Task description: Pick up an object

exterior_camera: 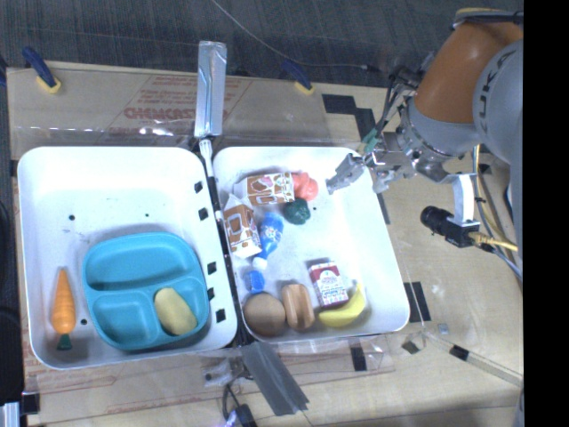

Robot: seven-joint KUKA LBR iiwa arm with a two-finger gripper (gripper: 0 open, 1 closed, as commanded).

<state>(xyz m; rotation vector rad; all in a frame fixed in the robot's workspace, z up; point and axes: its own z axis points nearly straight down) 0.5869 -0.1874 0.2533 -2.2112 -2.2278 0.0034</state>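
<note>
My gripper [362,174] hangs over the top right corner of the right bin [378,238], open, with nothing between its fingers. Just left of it lie a red ball [307,185], a brown and white carton [269,188] and a dark green item [297,211]. Lower in that bin are a second carton [238,228], a blue bottle [268,232], a small red carton [326,284], a banana [348,308], a bun [298,306] and a brown round item [263,314].
The left bin [53,176] holds a blue divided tray [133,274] with a yellow potato-like item [175,310] in it, and a carrot [62,301] beside the tray. A metal post [210,87] stands between the bins at the back.
</note>
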